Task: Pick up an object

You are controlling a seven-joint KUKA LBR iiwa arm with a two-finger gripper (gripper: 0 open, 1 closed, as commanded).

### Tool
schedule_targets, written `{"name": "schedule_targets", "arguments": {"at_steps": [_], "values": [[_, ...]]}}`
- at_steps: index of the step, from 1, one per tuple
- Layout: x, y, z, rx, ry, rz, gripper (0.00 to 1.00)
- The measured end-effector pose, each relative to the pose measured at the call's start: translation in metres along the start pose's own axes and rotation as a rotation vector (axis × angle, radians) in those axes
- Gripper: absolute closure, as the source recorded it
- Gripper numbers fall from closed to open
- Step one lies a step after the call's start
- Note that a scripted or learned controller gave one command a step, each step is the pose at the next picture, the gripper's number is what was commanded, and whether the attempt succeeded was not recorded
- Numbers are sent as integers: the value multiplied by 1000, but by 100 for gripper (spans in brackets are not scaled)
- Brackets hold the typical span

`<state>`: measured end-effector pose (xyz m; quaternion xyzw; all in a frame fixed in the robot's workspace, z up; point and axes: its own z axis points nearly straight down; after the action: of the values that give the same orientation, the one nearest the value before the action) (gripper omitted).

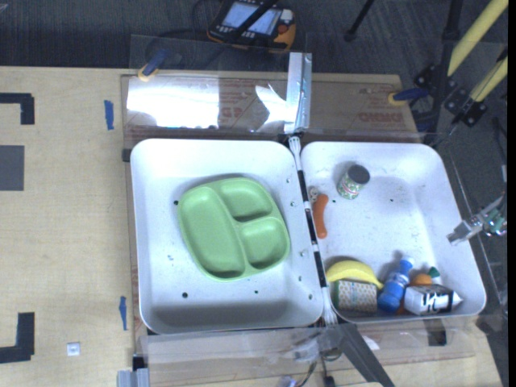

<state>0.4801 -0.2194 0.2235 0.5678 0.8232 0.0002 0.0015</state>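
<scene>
The jaws (486, 226) sit at the far right edge of the view, just over the right rim of the right bin (379, 156). What shows there is a small grey metal tip; whether it stands wide or narrow I cannot tell, and nothing is seen held in it.

Every candidate for the pick lies to the left of the jaws, inside that same bin. Nearest is the cluster in the bin's near corner, down and to the left of the jaws: a white bottle (431, 300) lying on its side with its long axis running left to right, a small orange piece (422, 279) touching its upper side, a blue bottle (394, 289) tilted beside it, then a patterned can (355, 295) with a yellow banana (352, 272) resting against it. These touch one another, so a clean grip there looks awkward.

Farther left and slightly up from the jaws, a small upright can (351, 181) stands alone, well apart from the rest. An orange carrot-like piece (321, 215) lies against the bin's left wall, farthest from the jaws, its long axis running away from the camera.

The left bin (153, 216), beyond all these, carries a green divided plate (232, 226).

By my reading, the reach has not begun, and the lone can offers the freest approach.
</scene>
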Motion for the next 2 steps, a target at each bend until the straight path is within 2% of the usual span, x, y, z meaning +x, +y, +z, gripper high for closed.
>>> {"name": "schedule_targets", "arguments": {"at_steps": [1, 2], "values": [[62, 23, -10, 2, 3, -70, 100], [63, 63, -9, -2, -1, -391, 100]]}}
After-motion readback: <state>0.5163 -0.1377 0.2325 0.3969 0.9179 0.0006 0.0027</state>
